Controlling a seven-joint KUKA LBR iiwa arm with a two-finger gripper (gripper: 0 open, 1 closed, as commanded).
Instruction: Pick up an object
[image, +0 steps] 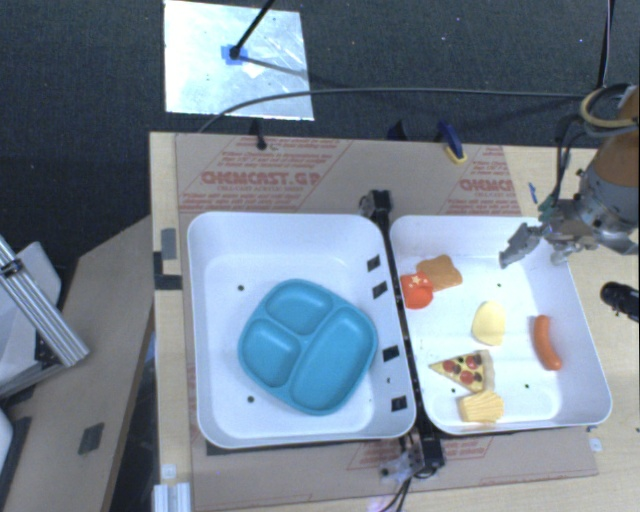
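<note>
Hand (537, 246) hangs over the far right corner of the right bin (590, 395), fingers spread apart, nothing between them. Arm comes in from the right edge.

Right bin holds six toy food pieces, all lying flat and apart from the hand:
- toast slice (440, 271), near the divider, touching or just beside the tomato (417, 291)
- pale yellow wedge (488, 322), mid-bin
- sausage (545, 342), toward the right wall, lying lengthwise front to back
- pizza slice (467, 370), near side
- yellow ridged piece (481, 406), just beside the pizza, close to the near wall

Left bin (215, 300) holds a blue divided plate (308, 345) and nothing else.

Handling, as a guess: pieces look like light, stiff moulded plastic, likely smooth and apt to skid on the bin floor. Sausage seems the best candidate: nearest the hand, standing clear of its neighbours, rounded and narrow; take it across the short width at its middle. Flat pieces such as toast and pizza sit low and offer thin edges only, so a pinch could slip off. Tomato is round and may roll away.
</note>
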